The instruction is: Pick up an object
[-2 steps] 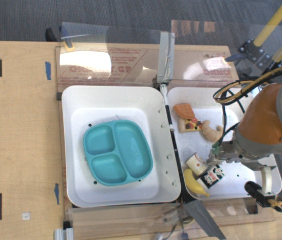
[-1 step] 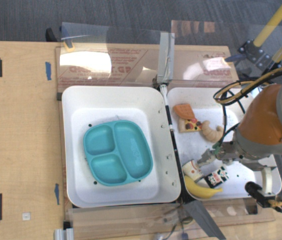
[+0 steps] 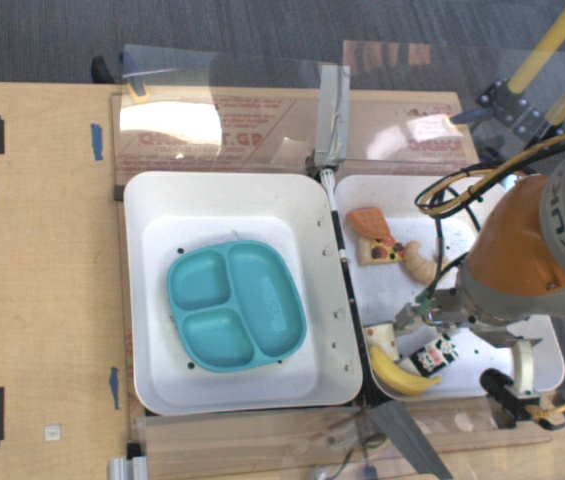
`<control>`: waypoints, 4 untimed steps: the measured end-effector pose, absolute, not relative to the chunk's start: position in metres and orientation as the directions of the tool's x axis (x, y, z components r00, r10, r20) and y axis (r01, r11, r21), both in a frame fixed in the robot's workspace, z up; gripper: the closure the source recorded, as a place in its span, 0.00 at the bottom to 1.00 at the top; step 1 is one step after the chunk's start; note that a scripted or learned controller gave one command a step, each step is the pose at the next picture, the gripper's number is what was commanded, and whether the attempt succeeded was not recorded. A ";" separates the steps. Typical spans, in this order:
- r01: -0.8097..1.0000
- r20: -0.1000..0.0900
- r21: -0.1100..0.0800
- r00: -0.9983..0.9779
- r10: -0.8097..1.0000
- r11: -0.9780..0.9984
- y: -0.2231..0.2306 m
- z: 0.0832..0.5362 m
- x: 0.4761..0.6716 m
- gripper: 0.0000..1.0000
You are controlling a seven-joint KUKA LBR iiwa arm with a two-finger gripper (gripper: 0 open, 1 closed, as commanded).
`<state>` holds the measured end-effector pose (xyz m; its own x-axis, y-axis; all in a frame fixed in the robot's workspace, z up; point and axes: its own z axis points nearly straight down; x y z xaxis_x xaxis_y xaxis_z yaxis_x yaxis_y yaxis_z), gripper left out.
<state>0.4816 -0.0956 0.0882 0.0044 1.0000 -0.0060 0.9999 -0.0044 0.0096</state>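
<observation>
My gripper (image 3: 430,353) is low in the right bin (image 3: 547,368), near its front left corner. It hangs just above and to the right of a yellow banana (image 3: 398,374) that lies along the bin's front edge. A small white piece (image 3: 380,339) sits just left of the gripper. Farther back in this bin lie an orange pizza slice (image 3: 368,222), a small yellow and red piece (image 3: 381,252) and a tan rounded piece (image 3: 420,263). The grey arm with its orange band (image 3: 512,253) covers the right half of the bin.
The left bin (image 3: 152,298) holds a teal divided plate (image 3: 237,304) in its middle. A ridge (image 3: 342,278) separates the two bins. Black cables (image 3: 452,193) loop over the back of the right bin. Clear panels stand behind both bins.
</observation>
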 end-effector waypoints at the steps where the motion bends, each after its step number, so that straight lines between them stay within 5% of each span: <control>1: 1.000 -0.001 0.010 0.000 1.000 0.000 -0.124 0.088 0.482 0.00; 2: 1.000 -0.004 0.015 -0.001 1.000 0.001 -0.124 0.099 0.484 1.00; 3: 1.000 -0.003 0.013 0.000 1.000 0.000 -0.124 0.098 0.483 0.00; 4: 1.000 -0.005 0.010 0.001 1.000 -0.001 -0.093 0.088 0.482 0.00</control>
